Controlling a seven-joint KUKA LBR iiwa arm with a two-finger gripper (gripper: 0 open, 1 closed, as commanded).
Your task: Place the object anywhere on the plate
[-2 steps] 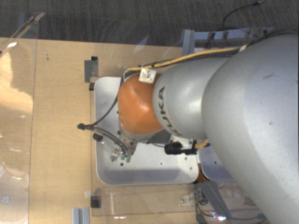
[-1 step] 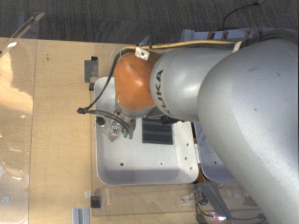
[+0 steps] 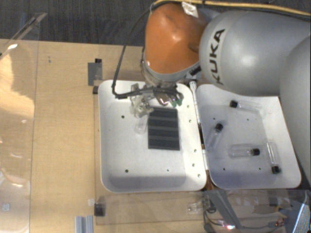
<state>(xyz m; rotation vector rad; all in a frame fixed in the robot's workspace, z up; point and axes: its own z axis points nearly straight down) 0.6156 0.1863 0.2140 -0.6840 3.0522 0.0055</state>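
Camera view: KUKA arm w/ jaws [image 3: 141, 106] over left bin [image 3: 114, 174], beside dark ribbed plate [image 3: 163, 129], clear vial [image 3: 141, 125] lying just left of it; grip state can't be told; next, seemingly, a lift onto plate

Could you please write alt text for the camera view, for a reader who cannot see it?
A grey KUKA arm with an orange band reaches in from the right, its hand low over the back of the left white bin, beside a dark ribbed plate. The right bin holds several small clear vials with dark caps.
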